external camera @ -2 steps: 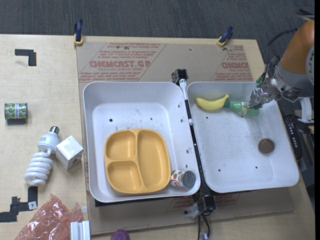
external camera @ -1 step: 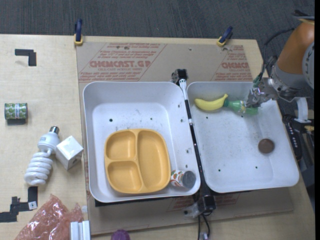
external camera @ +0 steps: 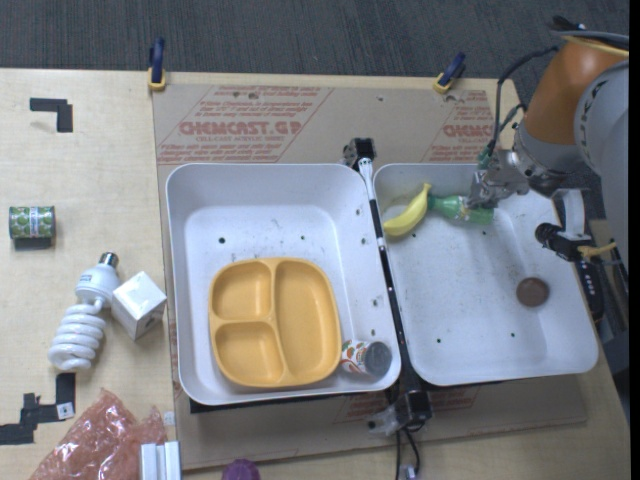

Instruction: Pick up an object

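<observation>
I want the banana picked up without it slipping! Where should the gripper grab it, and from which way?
Probably from straight above, across the banana's fat middle. It lies flat in the right bin, curving from the lower left up to its tip, so closing across its narrow width should fit. The gripper is near a green thing beside that tip.

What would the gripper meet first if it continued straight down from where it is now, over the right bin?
Most likely the green object lying beside the banana at the back of the right bin. The gripper sits right at its end; whether they already touch is unclear from this slanted view.
</observation>
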Motion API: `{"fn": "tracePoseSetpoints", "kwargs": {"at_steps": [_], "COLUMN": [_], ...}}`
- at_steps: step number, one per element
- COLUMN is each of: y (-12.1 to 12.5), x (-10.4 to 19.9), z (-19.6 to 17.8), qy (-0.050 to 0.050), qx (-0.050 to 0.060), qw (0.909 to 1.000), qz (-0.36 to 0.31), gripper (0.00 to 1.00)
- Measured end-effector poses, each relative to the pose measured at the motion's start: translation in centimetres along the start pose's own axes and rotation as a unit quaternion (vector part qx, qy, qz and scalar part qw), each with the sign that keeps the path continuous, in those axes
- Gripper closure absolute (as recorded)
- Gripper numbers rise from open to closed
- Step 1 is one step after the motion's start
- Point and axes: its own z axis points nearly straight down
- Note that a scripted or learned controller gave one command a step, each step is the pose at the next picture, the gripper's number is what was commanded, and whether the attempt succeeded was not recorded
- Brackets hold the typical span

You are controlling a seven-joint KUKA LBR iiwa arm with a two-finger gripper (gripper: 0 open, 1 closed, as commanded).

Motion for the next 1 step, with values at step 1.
{"fn": "tracePoseSetpoints", "kwargs": {"at_steps": [1], "y": [0.19], "x": [-0.12], "z": [-1.22], "qy": [-0.002], "qx": [-0.003], "qw": [1.0000], "qz": [-0.001], "gripper": [1.00]}}
